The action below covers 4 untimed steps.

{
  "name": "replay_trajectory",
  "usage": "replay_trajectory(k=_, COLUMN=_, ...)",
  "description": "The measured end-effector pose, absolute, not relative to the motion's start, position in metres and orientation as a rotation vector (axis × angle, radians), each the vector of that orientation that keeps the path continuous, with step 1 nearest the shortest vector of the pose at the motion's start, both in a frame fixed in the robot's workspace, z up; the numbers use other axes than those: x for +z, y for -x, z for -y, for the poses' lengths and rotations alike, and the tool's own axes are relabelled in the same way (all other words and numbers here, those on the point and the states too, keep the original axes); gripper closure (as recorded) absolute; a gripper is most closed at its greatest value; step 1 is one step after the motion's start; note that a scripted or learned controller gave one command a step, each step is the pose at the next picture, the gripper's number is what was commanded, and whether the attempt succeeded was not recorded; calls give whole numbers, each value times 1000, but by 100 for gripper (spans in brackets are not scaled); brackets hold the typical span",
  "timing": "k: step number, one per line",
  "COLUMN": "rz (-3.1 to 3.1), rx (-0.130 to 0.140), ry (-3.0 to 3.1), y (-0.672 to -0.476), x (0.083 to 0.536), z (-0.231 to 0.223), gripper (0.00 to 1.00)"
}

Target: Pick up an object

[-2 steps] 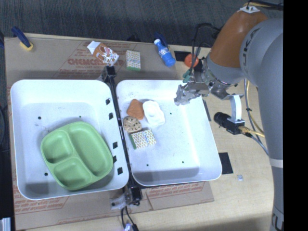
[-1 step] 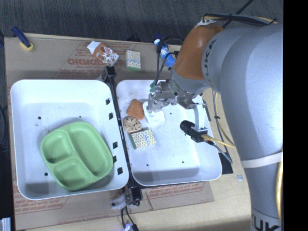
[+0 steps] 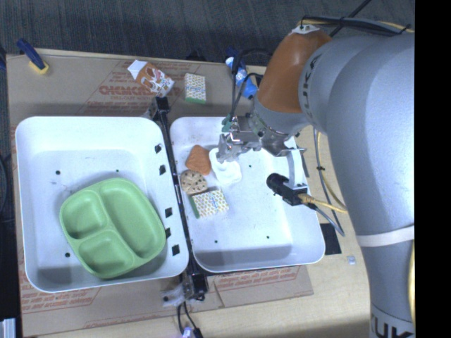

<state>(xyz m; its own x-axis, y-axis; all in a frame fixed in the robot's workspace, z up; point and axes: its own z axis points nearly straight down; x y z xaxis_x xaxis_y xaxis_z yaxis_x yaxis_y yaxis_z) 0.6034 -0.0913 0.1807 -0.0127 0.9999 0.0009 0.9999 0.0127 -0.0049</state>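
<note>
In the left bin (image 3: 28, 210), a green divided plate (image 3: 111, 225) lay near the front. In the right bin (image 3: 282, 245), my gripper (image 3: 227, 162) hung over a small white object (image 3: 229, 173), beside an orange piece (image 3: 199, 160), a round cookie (image 3: 192, 182) and a patterned packet (image 3: 210, 203). Whether my grip was open or closed, I could not tell.

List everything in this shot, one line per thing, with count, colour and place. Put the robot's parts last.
Bins: 2, white, side by side on the bench.
Divided plate: 1, green, left bin.
Orange-brown item: 1, right bin, near its left wall.
Round patterned item: 1, tan, just below it.
Patterned packet: 1, pale with green edge, right bin.
White object: 1, under the gripper.
Packets: 2, on cardboard above the bins.
Blue clip: 1, upper left corner.
Arm: 1, grey with orange band, from the right.
Gripper: 1, over the right bin.
</note>
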Motion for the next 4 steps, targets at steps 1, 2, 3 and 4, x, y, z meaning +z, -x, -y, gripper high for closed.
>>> replay_trajectory(k=1, rz=2233, rx=5, ry=2204, y=-603, x=181, z=91, gripper=0)
replay_trajectory(k=2, rz=2239, rx=5, ry=2197, y=-604, x=191, z=91, gripper=100)
replay_trajectory(k=3, rz=2239, rx=6, ry=2196, y=-604, x=191, z=91, gripper=0)
replay_trajectory(k=4, rz=2246, rx=5, ry=2190, y=-604, x=201, z=91, gripper=100)
